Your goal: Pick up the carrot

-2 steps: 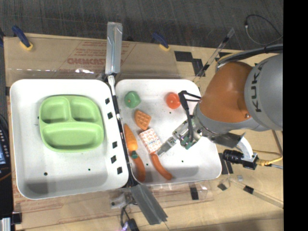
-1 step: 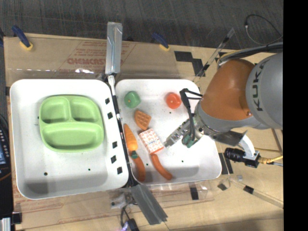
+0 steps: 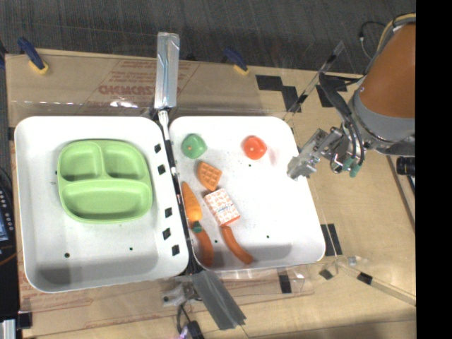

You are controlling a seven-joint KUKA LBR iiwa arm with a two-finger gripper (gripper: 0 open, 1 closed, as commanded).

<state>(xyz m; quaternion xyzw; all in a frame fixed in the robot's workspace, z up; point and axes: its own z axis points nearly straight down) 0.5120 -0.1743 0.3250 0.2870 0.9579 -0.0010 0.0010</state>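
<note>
Tapered orange carrot (image 3: pixel 191 205) (smooth, glossy)

left bin (image 3: pixel 42 260) – tray (image 3: pixel 104 181) inside | right bin (image 3: pixel 296 217) – carrot (image 3: pixel 191 205) along left wall

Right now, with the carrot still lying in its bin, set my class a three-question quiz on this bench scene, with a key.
1. True or false: the carrot lies in the bin that holds the green divided plate.
2. Which item is nearest the gripper? A) green ball B) orange-red ball C) waffle piece
3. Fill in: the carrot lies along the right bin's ____ wall.

Key: 1 false, it lies in the right bin. 2 B. 3 left.
</note>
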